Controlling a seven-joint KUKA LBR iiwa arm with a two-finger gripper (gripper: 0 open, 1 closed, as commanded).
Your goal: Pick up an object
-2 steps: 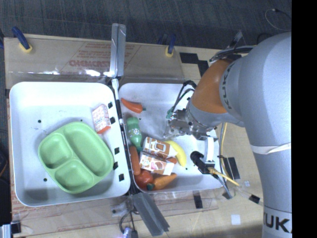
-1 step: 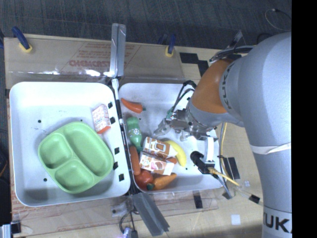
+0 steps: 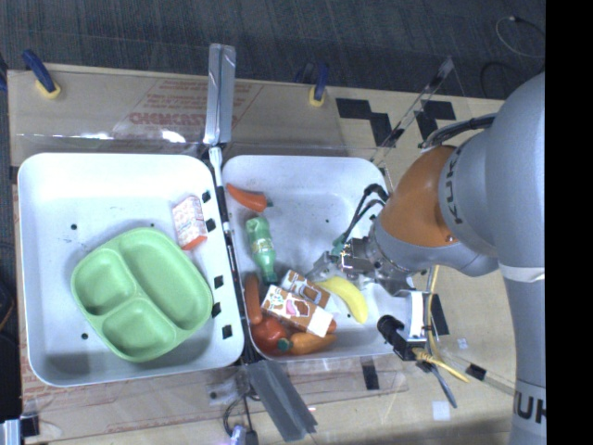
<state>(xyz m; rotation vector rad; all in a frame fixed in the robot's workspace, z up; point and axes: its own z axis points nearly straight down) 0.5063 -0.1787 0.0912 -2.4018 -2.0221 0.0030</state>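
My gripper [image 3: 335, 260] hangs low in the right bin [image 3: 306, 170], at its right-middle, just above the yellow banana [image 3: 349, 298]. A brown and white juice carton [image 3: 296, 307] lies left of the banana, resting on a red fruit [image 3: 267, 334] and an orange item [image 3: 310, 344]. A green bottle [image 3: 261, 246] lies along the bin's left side, with an orange carrot [image 3: 246, 196] behind it. The wrist hides what is directly under the gripper.
The left bin [image 3: 56, 184] holds a green divided plate [image 3: 141, 290] and a small orange and white carton [image 3: 188, 221] by the shared wall. The arm's orange band [image 3: 417, 211] and grey body cover the right bin's right rim.
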